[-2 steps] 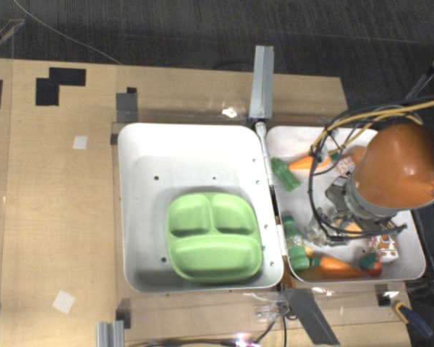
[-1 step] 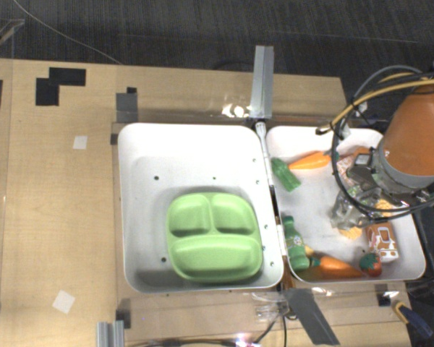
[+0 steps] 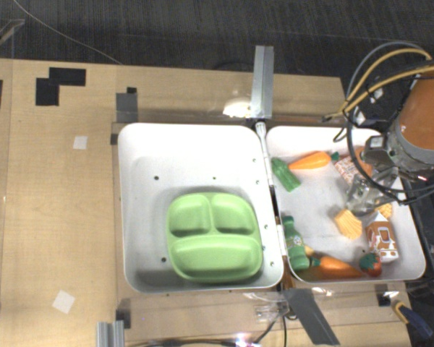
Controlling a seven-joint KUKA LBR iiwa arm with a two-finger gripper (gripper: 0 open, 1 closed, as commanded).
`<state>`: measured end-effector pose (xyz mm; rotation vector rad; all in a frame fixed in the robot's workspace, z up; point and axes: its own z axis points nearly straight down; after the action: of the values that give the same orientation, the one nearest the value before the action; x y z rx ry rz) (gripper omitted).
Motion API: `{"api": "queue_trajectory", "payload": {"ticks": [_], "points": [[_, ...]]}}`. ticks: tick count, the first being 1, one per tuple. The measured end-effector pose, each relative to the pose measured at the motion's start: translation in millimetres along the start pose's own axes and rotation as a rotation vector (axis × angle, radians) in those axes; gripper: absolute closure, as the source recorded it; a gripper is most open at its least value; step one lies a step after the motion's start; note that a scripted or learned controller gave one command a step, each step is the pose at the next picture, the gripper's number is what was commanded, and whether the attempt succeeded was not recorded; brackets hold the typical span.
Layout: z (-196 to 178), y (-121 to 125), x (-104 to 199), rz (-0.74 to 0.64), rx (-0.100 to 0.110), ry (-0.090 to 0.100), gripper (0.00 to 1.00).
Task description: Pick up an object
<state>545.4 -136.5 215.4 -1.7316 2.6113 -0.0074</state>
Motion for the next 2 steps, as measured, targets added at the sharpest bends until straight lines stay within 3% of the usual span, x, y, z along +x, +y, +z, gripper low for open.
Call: {"api": "queue_trajectory", "payload": {"ticks": [1, 2], "points": [[52, 56, -9, -0.342, -0.006, -0.001, 1.0], [-14, 42, 35, -0.431, 0.002, 0.002, 1.0]]}}
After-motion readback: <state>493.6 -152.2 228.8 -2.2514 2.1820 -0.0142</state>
